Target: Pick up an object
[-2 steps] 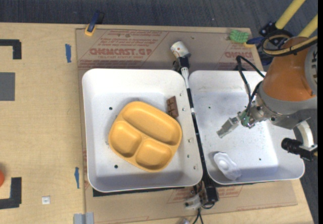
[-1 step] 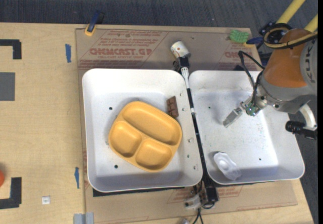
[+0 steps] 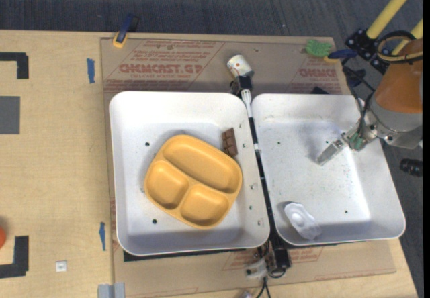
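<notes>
Bins [image 3: 127, 156]: two; one yellow tray [image 3: 193, 180], one clear cup [image 3: 301, 219].

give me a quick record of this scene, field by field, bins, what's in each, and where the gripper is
left bin: holds a yellow divided tray and a small brown block by its right wall
right bin: holds a small clear plastic piece near its front left corner
gripper: over the right bin's upper middle, reaching in from the right
gripper contents: nothing seen between the fingers
arm: grey with orange band, at the right bin's right edge
task state: no object picked up yet
</notes>
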You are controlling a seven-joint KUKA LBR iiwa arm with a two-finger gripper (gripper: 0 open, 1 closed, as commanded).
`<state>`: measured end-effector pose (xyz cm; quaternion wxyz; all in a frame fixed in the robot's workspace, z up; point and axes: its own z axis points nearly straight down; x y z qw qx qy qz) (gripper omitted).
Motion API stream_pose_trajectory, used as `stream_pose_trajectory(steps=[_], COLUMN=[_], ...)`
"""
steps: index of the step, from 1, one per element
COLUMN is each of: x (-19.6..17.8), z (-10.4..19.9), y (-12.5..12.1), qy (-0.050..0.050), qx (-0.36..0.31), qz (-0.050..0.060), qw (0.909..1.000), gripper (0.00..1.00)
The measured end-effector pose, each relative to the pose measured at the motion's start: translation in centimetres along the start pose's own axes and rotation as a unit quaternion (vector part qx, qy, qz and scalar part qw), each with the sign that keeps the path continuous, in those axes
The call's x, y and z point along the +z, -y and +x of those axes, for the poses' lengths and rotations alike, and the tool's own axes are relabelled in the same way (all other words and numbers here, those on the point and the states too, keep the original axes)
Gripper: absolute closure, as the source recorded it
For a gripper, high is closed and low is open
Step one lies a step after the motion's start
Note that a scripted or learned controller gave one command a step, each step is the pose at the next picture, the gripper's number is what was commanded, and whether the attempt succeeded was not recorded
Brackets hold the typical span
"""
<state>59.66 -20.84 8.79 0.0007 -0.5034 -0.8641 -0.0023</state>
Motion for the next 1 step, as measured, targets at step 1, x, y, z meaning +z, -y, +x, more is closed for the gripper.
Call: stream_pose_trajectory(steps=[1], x=[-2.17], z=[4.63], y=[-2.38], qy=[0.002], qx=[0.196], qz=[0.001], qw=[0.9805], gripper=[0.00])
